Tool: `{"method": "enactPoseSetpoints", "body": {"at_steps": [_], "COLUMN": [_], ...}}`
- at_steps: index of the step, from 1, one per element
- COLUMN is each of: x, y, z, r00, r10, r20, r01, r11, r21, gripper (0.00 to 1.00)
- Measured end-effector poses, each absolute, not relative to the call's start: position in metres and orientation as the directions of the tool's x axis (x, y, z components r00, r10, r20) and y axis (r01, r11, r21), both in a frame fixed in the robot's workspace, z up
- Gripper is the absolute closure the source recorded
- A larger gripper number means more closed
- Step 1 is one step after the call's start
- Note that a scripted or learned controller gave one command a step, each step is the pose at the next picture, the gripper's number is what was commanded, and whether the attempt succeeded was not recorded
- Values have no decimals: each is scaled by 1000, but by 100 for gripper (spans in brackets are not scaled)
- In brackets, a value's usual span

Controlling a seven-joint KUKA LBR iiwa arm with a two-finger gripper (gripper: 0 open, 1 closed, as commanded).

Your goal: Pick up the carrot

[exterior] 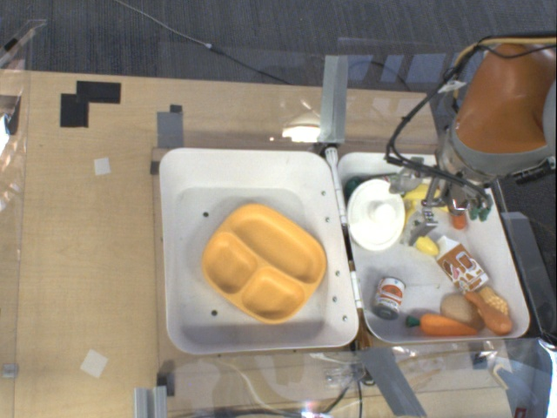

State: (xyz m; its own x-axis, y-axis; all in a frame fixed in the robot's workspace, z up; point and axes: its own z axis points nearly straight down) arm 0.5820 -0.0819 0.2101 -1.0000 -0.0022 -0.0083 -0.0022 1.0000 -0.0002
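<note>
End effector (pixel 435 205) hung over right bin (pixel 513 259) near white bowl (pixel 376 213); can't tell its state, nothing visibly grasped. Carrot (pixel 442 325) lay at bin's 6 o'clock edge, well apart, betw. small can (pixel 390 297) & corn cob (pixel 489 307), so arm needed to travel toward 6.

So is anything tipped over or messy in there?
Yes. In the right bin, the bottle lies on its side and the small can leans over. The toys are jumbled, and the carrot lies flat near the front edge. Nothing looks spilled.

text: none legible | bottle (pixel 459 266) label: blurred | can (pixel 389 297) label: blurred
</note>
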Motion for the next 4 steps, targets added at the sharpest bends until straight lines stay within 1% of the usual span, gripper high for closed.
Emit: {"method": "enactPoseSetpoints", "body": {"at_steps": [1,2,3,4], "x": [529,490,489,488], "y": [-104,-112,-186,-201], "z": [162,123,207,170], "r00": [-999,-1000,-964,-858], "r10": [54,15,266,514], "r20": [-4,-5,-12,-6], "r01": [54,15,266,514], "r11": [999,1000,964,858], "r21": [0,0,-1,2], "gripper": [0,0,0,0]}}
